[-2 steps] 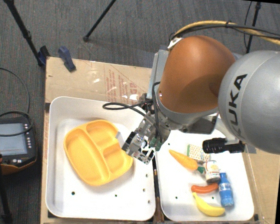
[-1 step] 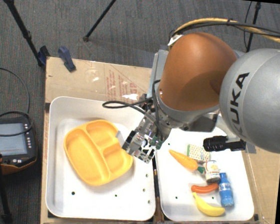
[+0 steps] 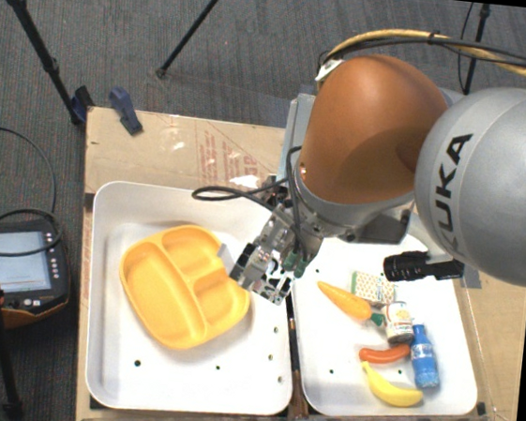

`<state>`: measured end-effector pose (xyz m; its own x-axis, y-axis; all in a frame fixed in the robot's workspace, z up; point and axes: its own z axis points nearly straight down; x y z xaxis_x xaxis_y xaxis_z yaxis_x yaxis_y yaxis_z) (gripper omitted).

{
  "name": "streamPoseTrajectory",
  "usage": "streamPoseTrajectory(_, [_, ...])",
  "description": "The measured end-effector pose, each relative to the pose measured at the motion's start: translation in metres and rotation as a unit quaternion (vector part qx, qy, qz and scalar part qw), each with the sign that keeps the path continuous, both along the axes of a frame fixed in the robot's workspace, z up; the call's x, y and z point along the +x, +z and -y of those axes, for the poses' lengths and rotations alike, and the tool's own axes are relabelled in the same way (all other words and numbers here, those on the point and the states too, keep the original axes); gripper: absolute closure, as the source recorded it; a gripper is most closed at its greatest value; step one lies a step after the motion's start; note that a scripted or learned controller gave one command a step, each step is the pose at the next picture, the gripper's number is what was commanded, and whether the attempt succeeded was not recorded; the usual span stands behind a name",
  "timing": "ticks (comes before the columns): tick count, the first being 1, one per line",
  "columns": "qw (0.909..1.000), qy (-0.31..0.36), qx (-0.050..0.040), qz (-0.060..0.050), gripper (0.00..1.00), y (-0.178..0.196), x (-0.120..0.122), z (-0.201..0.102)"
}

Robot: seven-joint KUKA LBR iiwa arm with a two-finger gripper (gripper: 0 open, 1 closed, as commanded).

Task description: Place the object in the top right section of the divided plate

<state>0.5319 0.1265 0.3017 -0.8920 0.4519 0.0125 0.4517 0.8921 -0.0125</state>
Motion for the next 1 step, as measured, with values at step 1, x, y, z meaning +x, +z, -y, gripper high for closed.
streamPoseTrajectory(1, [1.0,0.004,-0.0007,-0.002,1.0,0.0065,0.001,-0.0019])
